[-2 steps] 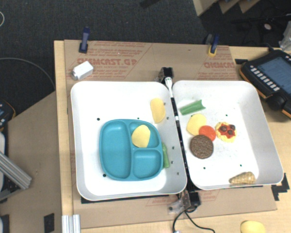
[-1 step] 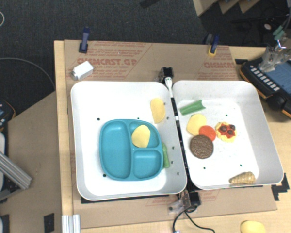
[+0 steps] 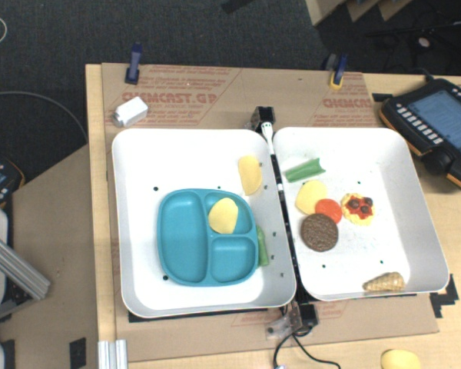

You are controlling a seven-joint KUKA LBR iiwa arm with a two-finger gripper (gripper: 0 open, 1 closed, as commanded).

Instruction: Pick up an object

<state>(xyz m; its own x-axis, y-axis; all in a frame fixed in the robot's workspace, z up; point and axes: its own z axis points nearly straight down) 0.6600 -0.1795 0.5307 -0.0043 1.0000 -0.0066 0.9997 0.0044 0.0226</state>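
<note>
The worktop [image 3: 215, 91] is carrying two white bins side by side, and no object is being lifted yet, so the step in hand is choosing a target and approaching it. Whether the pincer is released or clenched cannot be told.

The left bin [image 3: 131, 206] is holding a teal divided plate [image 3: 184, 237], which is taking up most of its floor. A pale yellow piece [image 3: 223, 215] is lying on the plate's upper right compartment, and a second yellow piece [image 3: 250, 174] is resting on the bin floor just above the plate, near the divide between the bins. A thin green sliver [image 3: 262, 246] is wedged against the plate's right edge; it is probably a poor choice.

The right bin [image 3: 399, 206] is offering easier picks. The brown round biscuit [image 3: 320, 232] is touching an orange disc [image 3: 328, 209], which is itself crowding a yellow lump [image 3: 310, 196], so closing on any of these is risking a nudge to its neighbours. The green bar [image 3: 303, 169] is lying apart from them, narrow enough to span across its short side. The spotted yellow piece [image 3: 359, 208] is also sitting just clear of the orange disc. The tan cone [image 3: 385, 282] is hugging the front wall, leaving little room.

Going well likely means descending straight down over an isolated item, jaws straddling its narrow width.
</note>
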